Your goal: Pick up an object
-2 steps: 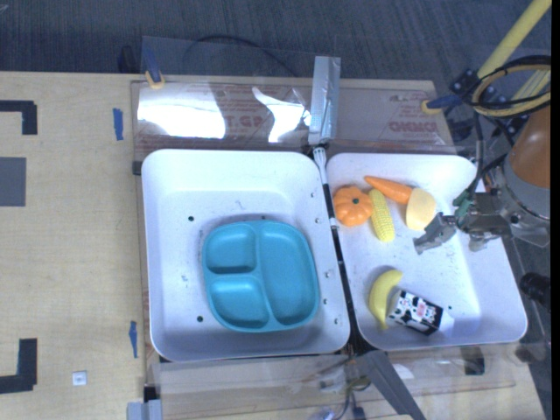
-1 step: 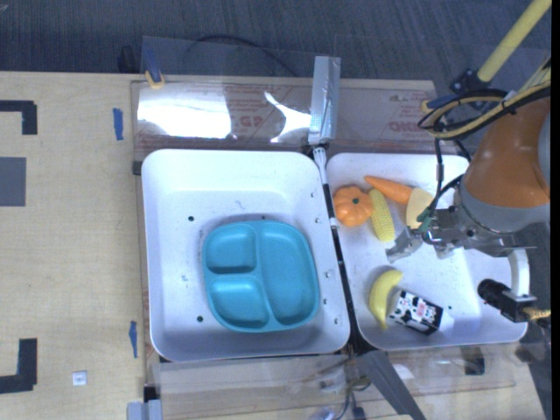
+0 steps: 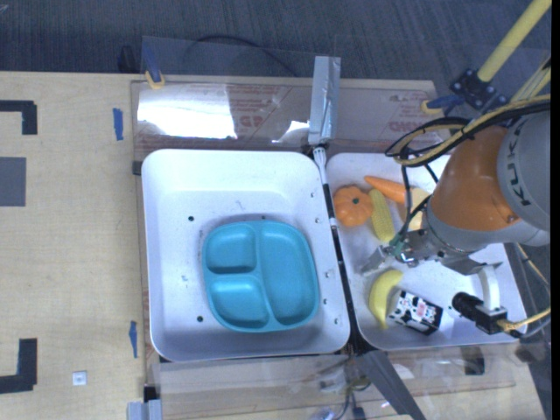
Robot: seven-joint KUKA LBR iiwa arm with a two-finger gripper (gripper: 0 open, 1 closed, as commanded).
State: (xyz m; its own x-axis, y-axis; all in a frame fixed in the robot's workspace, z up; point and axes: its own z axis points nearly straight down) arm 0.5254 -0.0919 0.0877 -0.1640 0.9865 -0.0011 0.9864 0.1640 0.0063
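The right bin [image 3: 507,335] holds several small objects. An orange pumpkin-like toy [image 3: 352,206] lies at its far left, with an orange carrot [image 3: 385,185] and a yellow corn cob [image 3: 382,216] beside it. A yellow banana-like piece [image 3: 381,294] lies near the front, next to a black and white box [image 3: 414,311]. My gripper [image 3: 394,254] hangs low over the bin, between the corn cob and the yellow piece, just above the latter. The arm's grey and orange wrist [image 3: 477,195] hides the bin's middle and right.
The left bin [image 3: 175,182] holds a blue divided plate [image 3: 260,274]. A central rim separates the two bins [image 3: 337,261]. Cables [image 3: 429,138] loop above the right bin, and a yellow pole [image 3: 521,24] crosses the top right. Wooden bench lies to the left.
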